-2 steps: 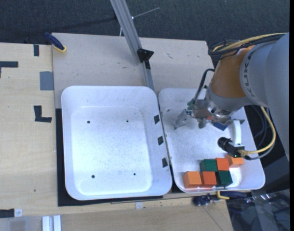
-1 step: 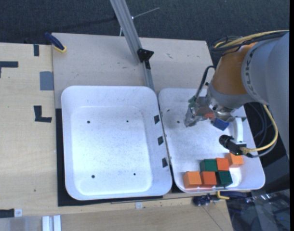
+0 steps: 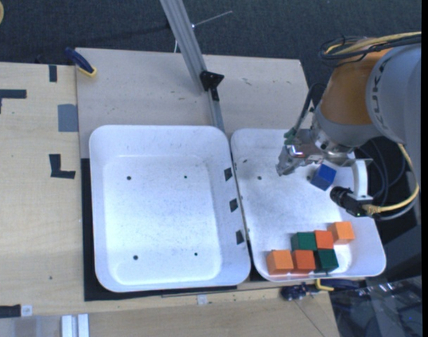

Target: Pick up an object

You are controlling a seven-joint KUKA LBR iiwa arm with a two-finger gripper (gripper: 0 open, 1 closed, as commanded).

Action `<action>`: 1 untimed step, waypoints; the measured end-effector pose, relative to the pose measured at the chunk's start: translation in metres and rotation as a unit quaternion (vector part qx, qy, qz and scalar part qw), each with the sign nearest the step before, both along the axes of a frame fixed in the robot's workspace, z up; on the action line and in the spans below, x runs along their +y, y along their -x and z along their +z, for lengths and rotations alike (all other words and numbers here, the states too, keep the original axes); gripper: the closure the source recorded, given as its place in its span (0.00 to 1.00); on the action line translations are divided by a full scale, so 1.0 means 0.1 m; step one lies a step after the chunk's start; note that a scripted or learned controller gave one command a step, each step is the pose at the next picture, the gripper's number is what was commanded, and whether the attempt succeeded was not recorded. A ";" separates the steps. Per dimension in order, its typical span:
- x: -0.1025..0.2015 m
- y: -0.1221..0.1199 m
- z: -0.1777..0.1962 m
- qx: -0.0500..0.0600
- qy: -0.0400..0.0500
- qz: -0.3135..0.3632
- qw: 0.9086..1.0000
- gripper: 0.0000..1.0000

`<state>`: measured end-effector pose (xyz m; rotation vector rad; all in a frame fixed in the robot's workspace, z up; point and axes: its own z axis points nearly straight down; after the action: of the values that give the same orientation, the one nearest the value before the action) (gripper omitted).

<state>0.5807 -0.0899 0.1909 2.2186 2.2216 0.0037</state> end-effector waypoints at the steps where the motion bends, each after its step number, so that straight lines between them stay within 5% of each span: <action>1: 0.01 -0.01 0.39 0.000 0.000 0.000 1.000 1.00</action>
<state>0.5817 -0.0893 0.2295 2.2176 2.2221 0.0039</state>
